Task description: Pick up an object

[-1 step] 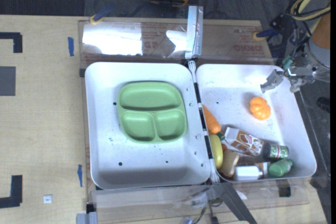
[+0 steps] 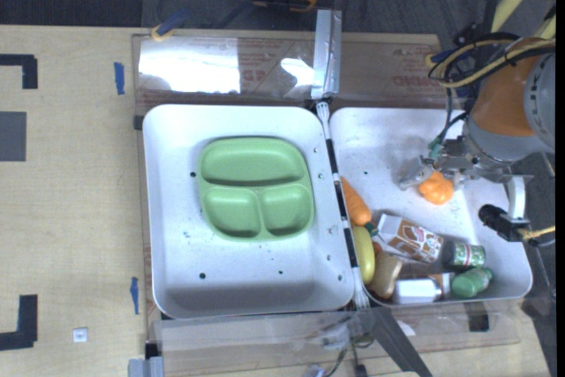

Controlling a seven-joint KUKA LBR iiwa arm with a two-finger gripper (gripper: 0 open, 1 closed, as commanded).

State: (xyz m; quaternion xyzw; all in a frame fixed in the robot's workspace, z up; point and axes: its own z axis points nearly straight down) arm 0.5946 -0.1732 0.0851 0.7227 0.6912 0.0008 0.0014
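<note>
So far the pick looks under way, not finished. On the counter's right side, the right bin (image 2: 424, 132) holds the clutter, most of it along its near edge. The hand (image 2: 439, 175) sits low mid-bin, clenched around a small orange object (image 2: 435, 189) that seems barely raised; lifting it clear remains.

Two white bins sit side by side on the tabletop (image 2: 62, 190). The left bin (image 2: 168, 216) holds a green divided tray (image 2: 256, 187). In the right bin (image 2: 380, 137), the gripper (image 2: 439, 175) closes its fingers on a small orange object (image 2: 435, 189); a carrot (image 2: 356, 203), a bottle (image 2: 428, 245) and other items lie nearby.
</note>
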